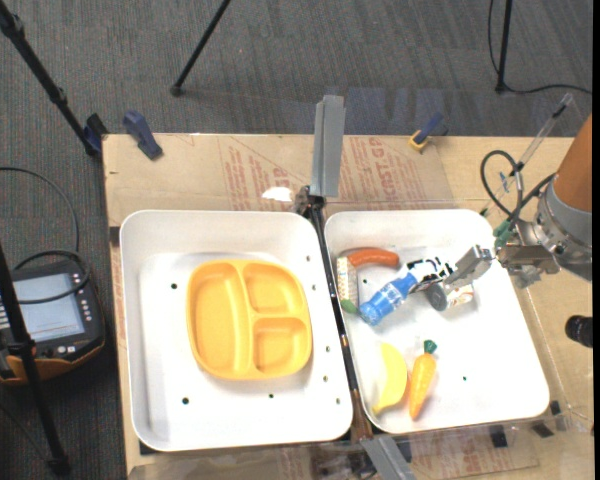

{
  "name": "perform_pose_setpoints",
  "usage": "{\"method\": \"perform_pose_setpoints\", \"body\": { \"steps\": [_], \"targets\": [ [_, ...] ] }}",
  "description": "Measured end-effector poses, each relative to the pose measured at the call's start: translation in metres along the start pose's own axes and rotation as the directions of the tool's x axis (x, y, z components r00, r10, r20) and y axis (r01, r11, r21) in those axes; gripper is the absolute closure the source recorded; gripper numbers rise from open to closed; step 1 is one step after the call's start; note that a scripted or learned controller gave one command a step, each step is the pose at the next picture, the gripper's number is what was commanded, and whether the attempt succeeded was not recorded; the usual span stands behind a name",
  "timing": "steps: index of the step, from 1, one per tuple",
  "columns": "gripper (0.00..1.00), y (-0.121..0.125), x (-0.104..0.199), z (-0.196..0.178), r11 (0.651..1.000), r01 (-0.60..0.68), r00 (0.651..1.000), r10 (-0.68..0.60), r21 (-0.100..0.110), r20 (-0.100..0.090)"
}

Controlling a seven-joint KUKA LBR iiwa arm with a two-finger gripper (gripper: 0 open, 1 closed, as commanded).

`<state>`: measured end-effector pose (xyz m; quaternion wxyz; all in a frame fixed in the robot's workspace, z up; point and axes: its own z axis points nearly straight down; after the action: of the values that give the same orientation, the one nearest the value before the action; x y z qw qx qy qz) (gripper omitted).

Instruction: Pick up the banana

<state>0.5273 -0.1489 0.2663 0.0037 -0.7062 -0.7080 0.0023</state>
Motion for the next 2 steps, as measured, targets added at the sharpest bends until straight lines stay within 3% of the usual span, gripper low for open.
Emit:
{"method": "perform_pose_setpoints", "body": {
  "steps": [1, 2],
  "targets": [
    [0.00, -0.0038, 0.0541, 0.1720, 0.885, 0.466, 0.885, -0.466, -0.001, 0.000],
    [1.00, -0.0044, 0.0522, 0.1656, 0.888, 0.459, 0.888, -0.459, 0.004, -0.005]
  ]
}}
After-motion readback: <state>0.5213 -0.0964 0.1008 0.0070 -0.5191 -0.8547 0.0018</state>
